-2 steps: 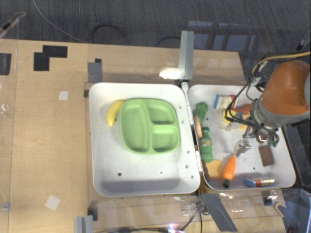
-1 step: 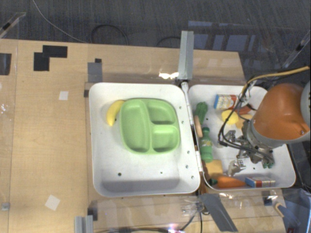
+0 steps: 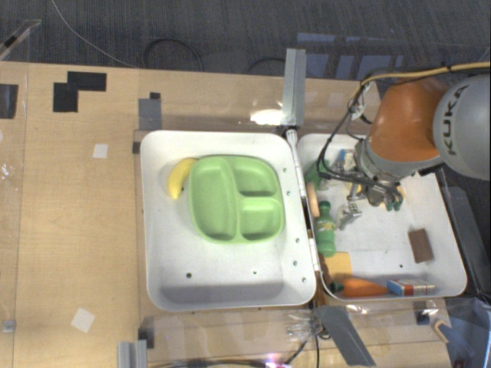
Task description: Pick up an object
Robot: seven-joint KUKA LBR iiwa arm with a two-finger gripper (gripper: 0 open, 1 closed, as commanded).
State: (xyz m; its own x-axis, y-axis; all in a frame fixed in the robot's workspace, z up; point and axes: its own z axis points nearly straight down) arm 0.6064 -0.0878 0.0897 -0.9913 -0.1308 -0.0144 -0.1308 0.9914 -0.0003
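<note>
The arm reaches in from the right over the right bin (image 3: 449, 240), and its gripper (image 3: 354, 209) hangs above the bin's left part; whether it is apart or together cannot be told, and nothing shows clamped in it. Just left of it, along the bin's left wall, lie a green bottle-like object (image 3: 326, 232) and a yellow piece (image 3: 338, 264). Along the near wall lie an orange carrot (image 3: 367, 287) and a blue and red marker (image 3: 410, 287). A brown block (image 3: 420, 245) lies well to the right. In the left bin (image 3: 165, 282), a green divided tray (image 3: 234, 198) touches a yellow banana (image 3: 179, 177).
</note>
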